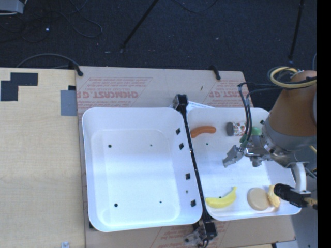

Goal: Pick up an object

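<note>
2 shallow white bins sit side by side on the surface. The left bin [98, 138] has nothing in it but small dark marks on its floor. The right bin [217, 138] holds the things: an orange sausage-shaped piece [202, 131] near its far left corner, a small grey object [230, 129] just beside it toward the far edge, a yellow banana [222, 199] by the near edge close to the divider, and a round tan disc [257, 199] near the near right corner, with a yellow piece [273, 196] touching it. The arm [292, 118] reaches over the right edge. Its pincer [231, 158] hangs above the bin's bare middle, well apart from every object, grasping nothing; I cannot tell whether it is released or clenched.
</note>
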`<state>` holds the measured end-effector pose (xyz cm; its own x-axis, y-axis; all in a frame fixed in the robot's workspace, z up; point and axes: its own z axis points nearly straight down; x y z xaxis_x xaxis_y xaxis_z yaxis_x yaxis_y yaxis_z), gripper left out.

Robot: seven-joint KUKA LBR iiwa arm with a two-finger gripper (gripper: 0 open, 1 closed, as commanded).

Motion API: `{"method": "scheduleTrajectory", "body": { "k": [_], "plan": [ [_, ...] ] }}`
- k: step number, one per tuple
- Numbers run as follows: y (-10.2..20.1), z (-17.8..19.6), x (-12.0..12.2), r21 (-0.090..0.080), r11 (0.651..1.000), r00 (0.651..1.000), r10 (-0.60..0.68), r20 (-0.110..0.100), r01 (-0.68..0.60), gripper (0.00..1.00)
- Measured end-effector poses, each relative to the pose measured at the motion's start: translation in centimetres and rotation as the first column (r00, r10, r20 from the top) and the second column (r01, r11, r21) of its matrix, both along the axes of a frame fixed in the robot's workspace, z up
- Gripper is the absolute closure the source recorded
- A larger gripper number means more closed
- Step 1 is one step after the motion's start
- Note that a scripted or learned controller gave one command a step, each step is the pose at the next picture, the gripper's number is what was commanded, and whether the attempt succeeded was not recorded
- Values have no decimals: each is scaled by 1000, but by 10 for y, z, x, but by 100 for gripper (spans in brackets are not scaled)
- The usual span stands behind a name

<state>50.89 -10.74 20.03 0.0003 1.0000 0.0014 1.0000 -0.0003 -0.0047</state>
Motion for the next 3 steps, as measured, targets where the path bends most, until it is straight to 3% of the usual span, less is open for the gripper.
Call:
{"method": "scheduleTrajectory", "body": {
  "k": [1,2,3],
  "plan": [
    [-50,-10,13,-2,1000,1000,-2,2,2,0],
    [-37,-61,75,-1,1000,1000,3,5,-3,0],
    [-64,-87,129,-2,1000,1000,5,7,-5,0]
  ]
}}
